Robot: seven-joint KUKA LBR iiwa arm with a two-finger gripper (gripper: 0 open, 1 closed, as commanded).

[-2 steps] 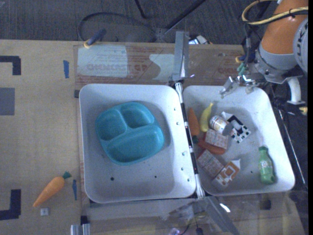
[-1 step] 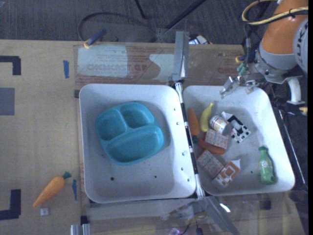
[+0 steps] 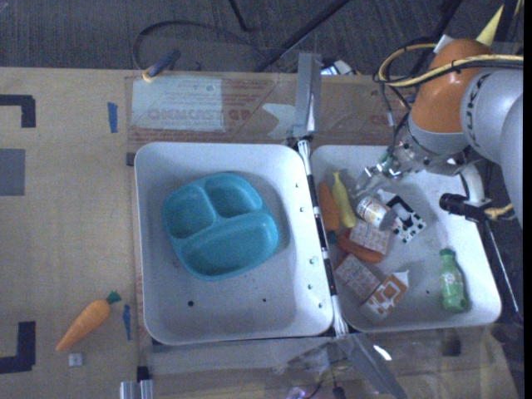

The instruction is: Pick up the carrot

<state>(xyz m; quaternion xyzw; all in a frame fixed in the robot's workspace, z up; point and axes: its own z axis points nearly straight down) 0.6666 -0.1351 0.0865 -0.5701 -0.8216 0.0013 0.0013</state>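
Carrot (image 3: 83, 323) lies on the bare worktop (image 3: 58, 223), outside both bins, near the lower left corner of the left bin (image 3: 158, 322). It sits at a slant, green top pointing up-right toward the bin, orange tip down-left. A small blue tape mark (image 3: 126, 321) is just beside its green end.

Left bin holds a blue divided plate (image 3: 220, 224), tilted a little, in the upper middle of the bin.

Arm (image 3: 465, 98) comes in from the right, orange band over the upper edge of the right bin (image 3: 482, 248). End effector (image 3: 384, 169) hangs over the upper left part of the right bin, well apart from the carrot. Cannot tell how far it is open; the tips are small and blurred against the clutter. Nothing clearly held.

Right bin contents: a yellow banana-like piece (image 3: 342, 199) and an orange piece (image 3: 329, 206) along the left wall, a small can (image 3: 371, 210) just beside them, a black-and-white patterned block (image 3: 406, 220), several flat printed packets (image 3: 362, 274) in the lower left area, and a green bottle (image 3: 451, 281) near the right wall, lying apart from the rest.
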